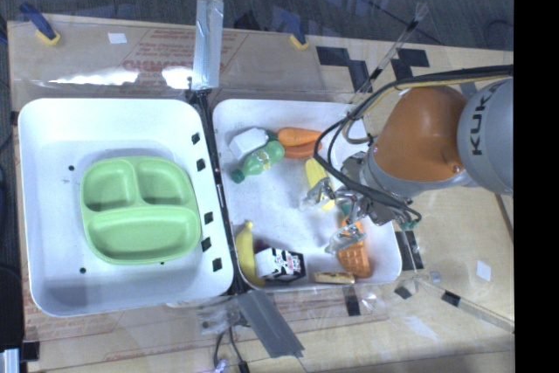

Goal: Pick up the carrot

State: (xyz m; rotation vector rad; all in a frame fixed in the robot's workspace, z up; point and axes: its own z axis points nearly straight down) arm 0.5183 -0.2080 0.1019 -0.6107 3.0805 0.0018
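The carrot (300, 138) is orange and lies flat near the far wall of the right bin (288, 109), just right of a green bottle (258, 160). My gripper (339, 207) hangs low over the right side of that bin. It is nearer the camera than the carrot, to its right and apart from it. A yellow item (314, 174) lies just to the gripper's left and an orange waffle-like piece (354, 258) just below it. The arm's orange band (419, 140) and its cables hide part of the bin's right side.
A small white object (247, 140) lies beside the bottle. A banana (245, 253), a black-and-white carton (281, 264) and a tan snack (334, 278) lie along the right bin's near wall. The left bin (44, 188) holds a green divided plate (138, 207).
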